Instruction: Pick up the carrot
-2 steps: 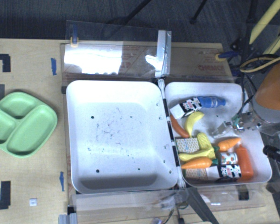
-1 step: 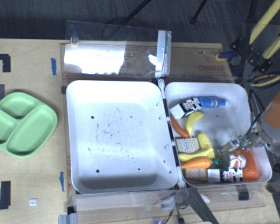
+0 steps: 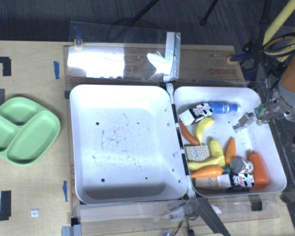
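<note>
The tapered, smooth orange carrot [image 3: 229,151] lies in the right bin [image 3: 275,151], just right of a knobbly yellow corn cob [image 3: 216,151]. The metal gripper [image 3: 247,120] hangs above that bin, apparently empty; its opening is unclear. The bench [image 3: 29,82] is pale wood.

Left bin [image 3: 88,102] bare, carrot [image 3: 229,150] in right bin [image 3: 273,146] among toy foods, divided plate [image 3: 22,130] far left

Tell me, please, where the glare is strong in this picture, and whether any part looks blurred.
In the camera view, the strongest glare lies on the clear plastic sheet behind the left bin, washing it nearly white. The right bin is evenly lit, so the carrot reads clearly. The tool at the right edge looks slightly soft and blurred.
</note>
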`<state>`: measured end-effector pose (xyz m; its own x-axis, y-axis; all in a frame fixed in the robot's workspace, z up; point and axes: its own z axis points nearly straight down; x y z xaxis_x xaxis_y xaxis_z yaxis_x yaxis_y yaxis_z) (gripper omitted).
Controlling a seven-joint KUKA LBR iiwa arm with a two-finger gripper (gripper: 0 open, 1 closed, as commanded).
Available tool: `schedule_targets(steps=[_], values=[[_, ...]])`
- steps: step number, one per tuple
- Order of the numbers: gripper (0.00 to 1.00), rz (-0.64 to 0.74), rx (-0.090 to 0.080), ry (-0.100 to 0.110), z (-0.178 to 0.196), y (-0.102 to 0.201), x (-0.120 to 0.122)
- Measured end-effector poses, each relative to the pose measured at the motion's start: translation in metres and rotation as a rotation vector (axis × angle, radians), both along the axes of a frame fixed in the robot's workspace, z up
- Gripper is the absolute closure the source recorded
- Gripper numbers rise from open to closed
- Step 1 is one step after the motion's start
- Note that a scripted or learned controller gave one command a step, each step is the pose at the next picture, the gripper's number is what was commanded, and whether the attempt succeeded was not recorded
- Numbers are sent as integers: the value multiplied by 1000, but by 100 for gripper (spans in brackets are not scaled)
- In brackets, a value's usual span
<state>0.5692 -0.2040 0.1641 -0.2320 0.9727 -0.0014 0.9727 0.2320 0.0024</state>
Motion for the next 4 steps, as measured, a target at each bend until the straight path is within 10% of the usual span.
schedule_targets(steps=[1,2,3,4], values=[[0,-182,0,-2,-78,12,-42],[0,-144,0,0,-62,37,-84],[100,-144,1,-1,-53,38,-83],[100,-19,1,2,33,76,-89]])
